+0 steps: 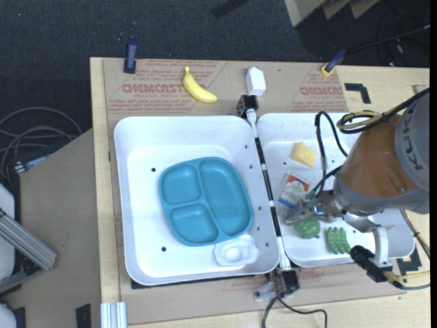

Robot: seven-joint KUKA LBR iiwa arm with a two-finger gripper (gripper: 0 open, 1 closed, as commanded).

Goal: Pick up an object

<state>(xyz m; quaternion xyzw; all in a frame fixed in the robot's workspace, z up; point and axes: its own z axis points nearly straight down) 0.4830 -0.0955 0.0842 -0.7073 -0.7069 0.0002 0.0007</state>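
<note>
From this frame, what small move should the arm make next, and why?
Probably a short descent. The gripper sits low in the right bin, beside the green round piece and the small printed packet, with nothing visibly between its fingers. Closing should wait until one item is clearly framed.

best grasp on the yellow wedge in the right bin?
Probably straight down, claw closing across the yellow wedge's two long flat sides. It lies flat and apart from the other items, with bare right bin floor around it, so both fingers should fit.

I see glossy white plastic bins point(136, 183), a smooth blue plastic tray point(205, 200), and a matt printed cardboard counter point(153, 87).
</note>
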